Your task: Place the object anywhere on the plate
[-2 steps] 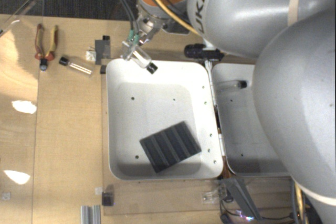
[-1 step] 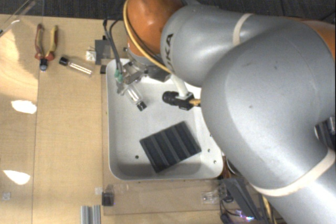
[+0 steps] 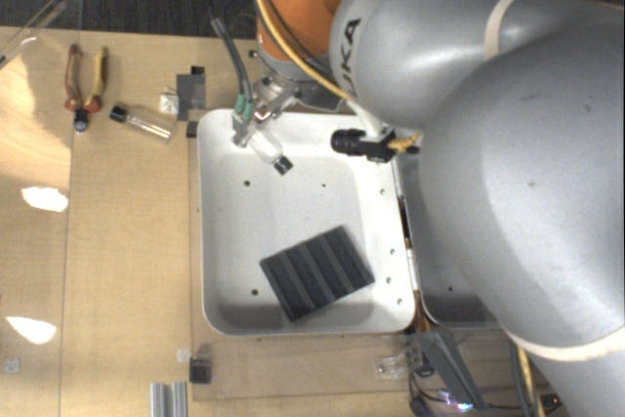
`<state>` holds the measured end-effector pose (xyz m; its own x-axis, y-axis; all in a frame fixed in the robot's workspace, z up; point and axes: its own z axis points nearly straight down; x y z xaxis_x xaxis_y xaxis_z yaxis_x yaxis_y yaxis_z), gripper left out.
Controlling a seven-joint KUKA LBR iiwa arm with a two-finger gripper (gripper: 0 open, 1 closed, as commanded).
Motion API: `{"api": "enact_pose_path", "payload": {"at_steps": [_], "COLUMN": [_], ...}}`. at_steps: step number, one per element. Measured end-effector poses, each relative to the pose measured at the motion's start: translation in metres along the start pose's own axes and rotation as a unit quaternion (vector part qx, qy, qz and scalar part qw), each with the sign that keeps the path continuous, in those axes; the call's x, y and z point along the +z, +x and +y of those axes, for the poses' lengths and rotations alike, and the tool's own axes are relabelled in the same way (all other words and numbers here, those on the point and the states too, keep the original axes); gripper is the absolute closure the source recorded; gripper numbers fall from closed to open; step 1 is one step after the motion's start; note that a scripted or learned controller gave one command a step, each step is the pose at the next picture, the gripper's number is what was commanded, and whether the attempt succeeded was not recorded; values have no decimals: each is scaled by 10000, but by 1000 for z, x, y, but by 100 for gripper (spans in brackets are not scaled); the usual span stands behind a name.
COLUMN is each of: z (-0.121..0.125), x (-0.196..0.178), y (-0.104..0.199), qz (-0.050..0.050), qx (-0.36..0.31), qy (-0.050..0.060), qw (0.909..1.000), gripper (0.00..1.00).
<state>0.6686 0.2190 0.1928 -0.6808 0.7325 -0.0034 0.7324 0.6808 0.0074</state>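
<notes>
A dark ribbed rectangular plate (image 3: pixel 317 273) lies flat in the near part of the left white bin (image 3: pixel 220 239). My gripper (image 3: pixel 250 130) hangs over the bin's far left corner, well behind the plate and apart from it. A small clear vial with a black cap (image 3: pixel 271 154) sticks out from between the fingertips (image 3: pixel 239 126), slanting down to the right above the bin floor. The gripper is shut on it. The big grey arm and its orange band cover the bin's far right part.
On the wooden bench to the left lie red-handled pliers (image 3: pixel 83 81), a second clear vial (image 3: pixel 143 122) and a small dark block (image 3: pixel 192 90). The right bin (image 3: pixel 444 308) shows a strip under the arm. Another dark block (image 3: pixel 200 369) sits at the bench front.
</notes>
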Motion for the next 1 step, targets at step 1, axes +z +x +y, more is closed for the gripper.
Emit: {"api": "enact_pose_path", "payload": {"at_steps": [1], "z": [-3], "x": [-23], "y": [16], "qz": [3], "qx": [-1919], "qy": [-6], "qw": [9814], "gripper": [100]}}
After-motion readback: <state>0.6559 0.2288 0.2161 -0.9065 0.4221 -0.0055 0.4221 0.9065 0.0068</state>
